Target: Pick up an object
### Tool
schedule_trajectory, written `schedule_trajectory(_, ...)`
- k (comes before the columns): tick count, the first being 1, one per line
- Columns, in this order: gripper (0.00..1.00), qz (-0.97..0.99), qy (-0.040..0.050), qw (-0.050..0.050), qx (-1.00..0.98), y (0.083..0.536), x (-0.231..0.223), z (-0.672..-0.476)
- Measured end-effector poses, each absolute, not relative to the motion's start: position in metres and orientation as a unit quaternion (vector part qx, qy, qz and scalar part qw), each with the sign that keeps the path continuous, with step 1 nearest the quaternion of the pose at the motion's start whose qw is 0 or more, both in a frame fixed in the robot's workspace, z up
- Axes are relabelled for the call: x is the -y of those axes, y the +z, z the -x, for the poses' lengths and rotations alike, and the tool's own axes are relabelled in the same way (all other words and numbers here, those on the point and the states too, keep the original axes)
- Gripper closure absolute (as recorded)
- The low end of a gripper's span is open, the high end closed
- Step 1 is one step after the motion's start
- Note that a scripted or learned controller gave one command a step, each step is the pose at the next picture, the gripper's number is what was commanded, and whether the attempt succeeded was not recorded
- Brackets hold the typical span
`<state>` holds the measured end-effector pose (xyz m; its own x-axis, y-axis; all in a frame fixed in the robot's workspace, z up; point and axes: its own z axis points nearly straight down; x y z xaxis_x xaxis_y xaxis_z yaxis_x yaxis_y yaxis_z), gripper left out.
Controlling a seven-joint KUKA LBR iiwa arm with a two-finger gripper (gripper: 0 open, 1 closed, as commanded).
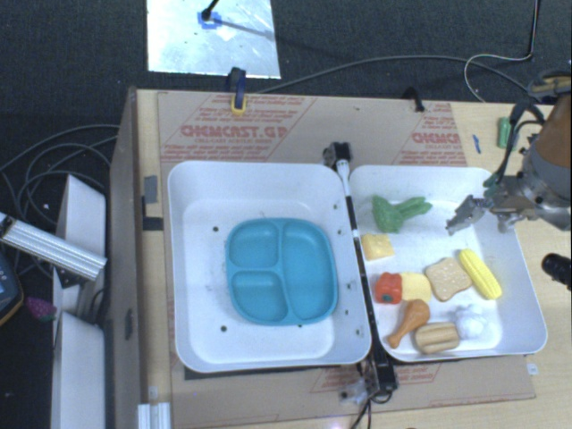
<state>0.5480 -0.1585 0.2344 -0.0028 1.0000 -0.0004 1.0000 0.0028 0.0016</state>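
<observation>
1. The two-finger gripper (483, 213) on the grey arm hung over the right-hand shallow white bin (523, 275), near its far right part. The fingers stood apart and nothing sat between them, so it carried nothing.
2. The candidates all lay in that bin: a green broccoli-shaped toy (399, 211), a pale yellow cheese wedge (377, 246), a red pepper-like piece (388, 288), a slice of toy bread (447, 277), a yellow corn cob (480, 273), a brown drumstick (407, 319), a tan bread roll (436, 337) and a small white lump (471, 323).
3. Risk – crowding. The toy bread and the corn cob touched or nearly did, and a finger landing between them would likely shove one aside rather than close on it.
4. Risk – flat pieces. The bread slice lay low, and the fingers could scrape over it.
5. Risk – the corn cob looked round and could roll out of a pinch.
6. The left-hand white bin (197, 195) held a blue sectioned plastic tray (281, 271), well apart from the gripper.
</observation>
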Motion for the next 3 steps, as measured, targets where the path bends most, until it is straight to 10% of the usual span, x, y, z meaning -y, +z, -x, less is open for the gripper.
schedule_trajectory(2,0.00,-0.705,-0.0004,-0.001,-0.709,0.085,0.085,-0.631)
schedule_trajectory(3,1.00,-0.705,0.0006,0.001,-0.709,0.097,0.085,-0.632)
